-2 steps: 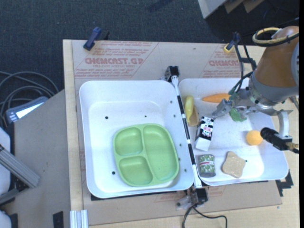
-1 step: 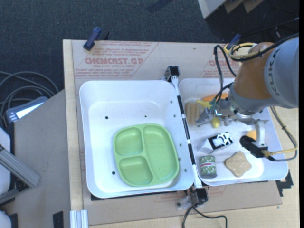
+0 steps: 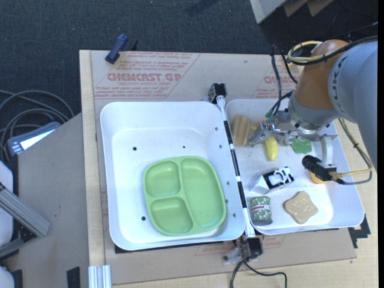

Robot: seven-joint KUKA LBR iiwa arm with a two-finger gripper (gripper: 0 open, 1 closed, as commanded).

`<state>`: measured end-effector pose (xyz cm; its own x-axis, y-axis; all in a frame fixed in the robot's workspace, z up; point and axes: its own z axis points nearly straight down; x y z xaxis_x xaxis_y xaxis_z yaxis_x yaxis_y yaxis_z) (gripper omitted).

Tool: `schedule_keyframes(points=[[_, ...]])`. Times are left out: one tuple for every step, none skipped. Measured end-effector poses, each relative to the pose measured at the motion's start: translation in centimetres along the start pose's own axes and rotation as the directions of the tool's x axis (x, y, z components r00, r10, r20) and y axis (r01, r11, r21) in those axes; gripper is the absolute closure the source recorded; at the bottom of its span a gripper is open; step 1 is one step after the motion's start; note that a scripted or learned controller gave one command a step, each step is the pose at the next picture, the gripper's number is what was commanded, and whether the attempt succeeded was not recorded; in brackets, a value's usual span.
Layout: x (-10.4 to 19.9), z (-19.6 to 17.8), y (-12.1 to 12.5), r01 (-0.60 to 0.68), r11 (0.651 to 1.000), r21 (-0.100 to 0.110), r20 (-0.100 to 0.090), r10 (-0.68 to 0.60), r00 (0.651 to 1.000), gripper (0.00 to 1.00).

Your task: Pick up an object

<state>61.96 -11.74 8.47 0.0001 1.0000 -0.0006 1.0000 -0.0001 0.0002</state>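
Nearest the lens, sitting at the near edge of the right-hand shallow white bin [image 3: 339,200]: small cylindrical tin with a green patterned label [image 3: 260,210], and just beside it, lying flat, tan square biscuit-shaped block [image 3: 300,207]. Lying a little farther in, close to the divider between the bins: small black-and-white object [image 3: 278,177], too small to identify. Lying flat in the near right part of the left-hand shallow white bin [image 3: 138,131]: pale green plastic plate with three compartments [image 3: 183,194], carrying nothing visible. Reaching in from the right and hanging low over the far part of the right-hand shallow white bin: grey arm with an orange band [image 3: 360,71], ending in the two-finger gripper [image 3: 267,135]. Hovering right at the far end of the yellow banana-shaped piece [image 3: 272,150], perhaps touching it; contact impossible to confirm. Lying left of the gripper, against the divider: tan ribbed block [image 3: 240,129]. Peeking out to its right, partly under the wrist: small green piece [image 3: 302,144]. Width of the gripper: impossible to tell, the tip being too small and cluttered. Judging progress: approach looking done or nearly so, nothing seen being carried, every object resting on a bin floor. Remaining, by this reading: closing on one piece, most likely the yellow banana-shaped piece, and lifting it clear.
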Motion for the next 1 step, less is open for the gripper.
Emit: schedule_keyframes(points=[[0.03,-1.02,0.06,0.0,1.0,-0.003,0.0,0.0,1.0,1.0]])
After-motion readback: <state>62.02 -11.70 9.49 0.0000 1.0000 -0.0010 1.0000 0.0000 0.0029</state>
